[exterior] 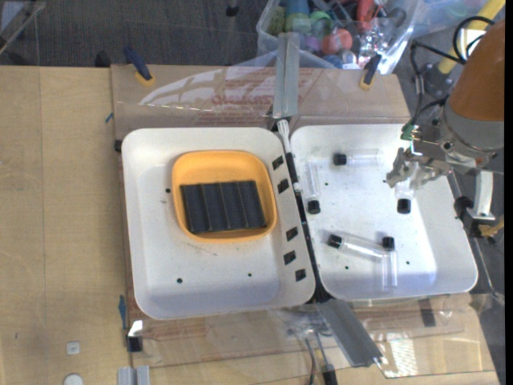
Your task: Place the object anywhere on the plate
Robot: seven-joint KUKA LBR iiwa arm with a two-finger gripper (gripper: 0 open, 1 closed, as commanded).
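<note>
**Picking stage, plate still waiting**

Camera view: pincer (410, 175) poised low over right bin (457, 271), spread or pressed together impossible to tell. Probably still at the pick; next, a firm pinch on one tube, then a carry leftward. Four clear black-capped tubes (358, 247) counted in that bin. One orange plate (224, 167) in left bin (152, 239), already bearing one dark ribbed block (223, 206).

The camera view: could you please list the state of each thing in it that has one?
Yellow plate: in the left bin, carrying a dark ridged block.
Clear vials: black-capped, lying flat in the right bin.
Gripper: over the right bin, holding nothing that I can make out.
</note>
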